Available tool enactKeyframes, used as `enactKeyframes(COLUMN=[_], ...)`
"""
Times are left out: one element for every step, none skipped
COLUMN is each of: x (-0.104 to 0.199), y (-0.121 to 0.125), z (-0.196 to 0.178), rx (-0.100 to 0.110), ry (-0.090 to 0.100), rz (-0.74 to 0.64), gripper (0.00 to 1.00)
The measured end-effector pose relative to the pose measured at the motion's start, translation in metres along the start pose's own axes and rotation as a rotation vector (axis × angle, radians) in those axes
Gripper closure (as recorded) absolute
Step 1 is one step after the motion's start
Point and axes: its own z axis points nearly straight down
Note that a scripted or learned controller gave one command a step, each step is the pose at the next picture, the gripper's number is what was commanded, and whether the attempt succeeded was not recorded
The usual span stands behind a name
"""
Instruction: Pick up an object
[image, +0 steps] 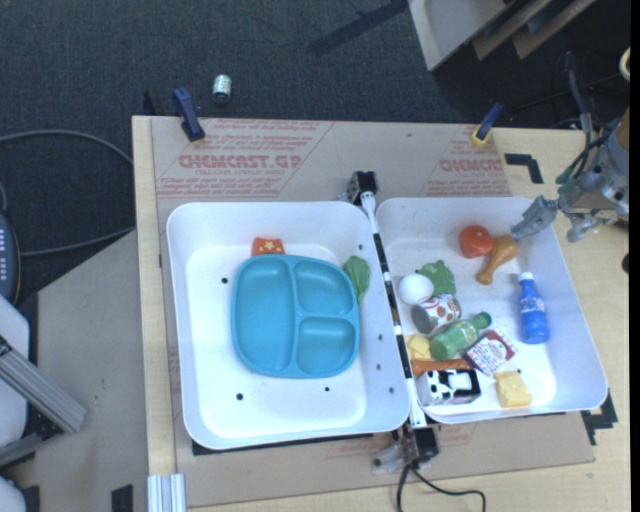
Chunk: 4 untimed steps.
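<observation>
We see the grey two-finger gripper (553, 212) poised over the far right rim of the right shallow white bin (585, 340), its fingers spread wide with nothing between them.

Just below the gripper in that bin lie a tan toy drumstick (497, 258) and, touching it on the left, a round orange-red toy tomato (476, 239); nearer us stands a small blue bottle with a white cap (531, 309). Toward the bin's left wall we find a white egg (415, 289), a green leafy toy (437, 274), a green bottle (462, 335), a red-and-white packet (490, 353), a black-and-white cow-patterned block (450, 383) and a yellow cheese wedge (513, 389). The left shallow white bin (200, 400) holds a turquoise divided plastic plate (295, 315), with a green leaf (357, 275) at its right edge and a small red-orange block (267, 246) at its far edge. Both bins rest on the cardboard-covered surface (160, 300).
</observation>
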Motion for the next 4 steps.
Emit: enactKeyframes(x=[0.036, 0.092, 0.119, 0.125], y=[0.028, 0.055, 0.055, 0.055], z=[0.119, 0.127, 0.127, 0.127], rx=[0.001, 0.006, 0.008, 0.008], ry=[0.000, 0.002, 0.000, -0.002], rz=[-0.001, 0.000, 0.000, 0.001], gripper=[0.00, 0.00, 0.00, 0.00])
